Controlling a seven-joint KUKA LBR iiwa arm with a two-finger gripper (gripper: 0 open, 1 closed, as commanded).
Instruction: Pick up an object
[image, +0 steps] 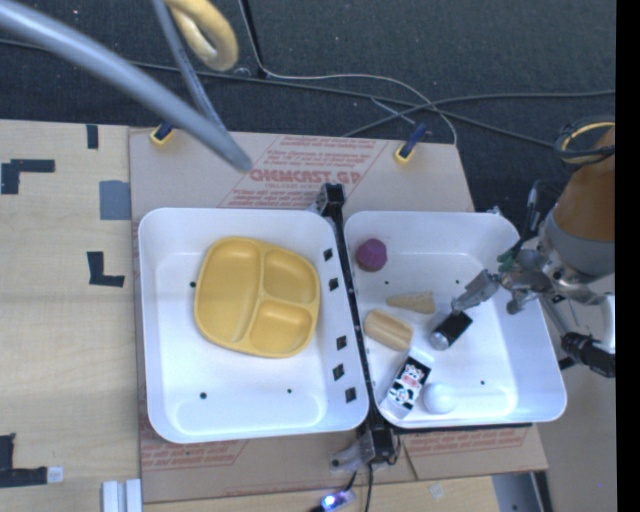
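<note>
In the right bin (500, 235) lie a purple ball (371, 253), a tan wedge (412, 301), a tan roll-shaped piece (387, 328), a small black-and-white patterned box (408, 387) and a white ball (438, 398). My gripper (453, 322) reaches in from the right and hangs low over the middle of this bin. Its dark tip is just right of the tan wedge and the roll. I see nothing held in it. The grey arm with its orange band (585, 205) stands over the bin's right rim.
The left bin (160, 300) holds a yellow divided plate (257, 296). A black divider with clips (343, 300) runs between the bins. Cables (440, 110) lie on the dark mat behind, and a grey pole (130, 75) crosses the upper left.
</note>
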